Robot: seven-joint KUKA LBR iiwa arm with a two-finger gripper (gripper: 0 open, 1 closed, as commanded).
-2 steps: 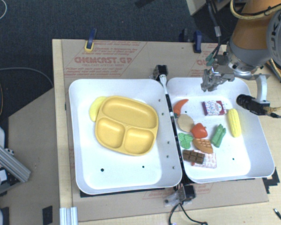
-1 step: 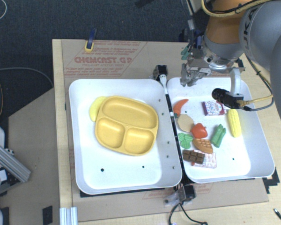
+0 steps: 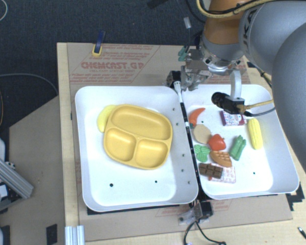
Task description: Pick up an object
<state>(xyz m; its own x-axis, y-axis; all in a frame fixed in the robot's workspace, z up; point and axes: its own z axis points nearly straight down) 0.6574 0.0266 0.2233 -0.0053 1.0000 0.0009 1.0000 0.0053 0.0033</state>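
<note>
My gripper (image 3: 187, 80) hangs over the back end of the ridge between the two bins, with nothing seen in it. In the right bin (image 3: 281, 173) lie several toy foods: an orange-red slice (image 3: 196, 116), a tan round piece (image 3: 201, 133), a red tomato-like piece (image 3: 217, 142), a green leafy piece (image 3: 202, 152), a green pepper (image 3: 238, 147), a yellow corn cob (image 3: 255, 133), a brown waffle (image 3: 222, 159), a chocolate bar (image 3: 210, 171) and a purple packet (image 3: 231, 119). All of them sit in front of the gripper, apart from it.
The left bin (image 3: 86, 152) holds a yellow divided plate (image 3: 137, 137), which rests partly on a yellow piece (image 3: 104, 117) at its back left. Both bins stand on a cardboard sheet (image 3: 122, 63). The grey arm (image 3: 280, 40) fills the upper right above the right bin.
</note>
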